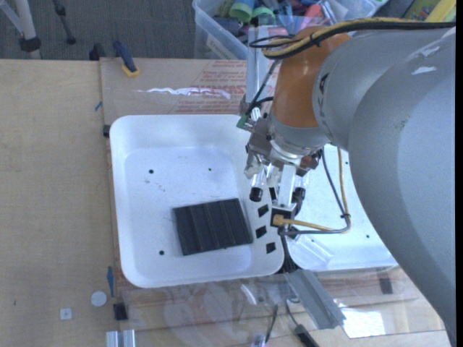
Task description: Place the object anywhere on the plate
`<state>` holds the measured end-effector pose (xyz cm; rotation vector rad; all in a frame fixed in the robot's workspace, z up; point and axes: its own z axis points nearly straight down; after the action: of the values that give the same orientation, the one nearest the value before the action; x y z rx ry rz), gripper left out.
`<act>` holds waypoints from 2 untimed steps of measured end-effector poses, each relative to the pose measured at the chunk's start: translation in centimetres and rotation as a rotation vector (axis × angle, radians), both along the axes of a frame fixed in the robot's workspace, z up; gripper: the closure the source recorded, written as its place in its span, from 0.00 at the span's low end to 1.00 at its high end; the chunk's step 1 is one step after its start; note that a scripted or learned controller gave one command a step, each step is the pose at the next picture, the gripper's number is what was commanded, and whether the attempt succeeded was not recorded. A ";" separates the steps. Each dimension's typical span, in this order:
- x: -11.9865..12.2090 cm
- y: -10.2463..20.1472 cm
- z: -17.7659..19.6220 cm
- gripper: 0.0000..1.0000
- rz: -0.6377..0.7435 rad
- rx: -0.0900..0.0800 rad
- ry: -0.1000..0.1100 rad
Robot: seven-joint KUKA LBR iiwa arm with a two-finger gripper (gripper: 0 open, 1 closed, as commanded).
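A dark grey ridged rectangular plate lies flat in the front part of the left white bin. My gripper hangs over that bin's right wall, just right of and slightly behind the plate. Its two pale fingers point down and stand apart, open, and I see nothing between them. A few small black squares sit along the bin wall right below the gripper. The grey arm with its orange band covers most of the right side of the view.
The right bin is mostly hidden under the arm. A clear tub of colourful toys stands behind the bins. A blue and yellow clamp lies at the back left. Small parts lie near the bench's front left.
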<state>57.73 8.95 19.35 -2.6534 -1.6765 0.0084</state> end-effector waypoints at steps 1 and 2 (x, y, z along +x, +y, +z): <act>4.3 9.8 3.0 1.00 -0.105 -0.001 -0.005; -1.0 13.6 8.0 1.00 -0.034 0.000 -0.003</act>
<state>56.77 22.58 27.38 -2.6831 -1.6322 0.0046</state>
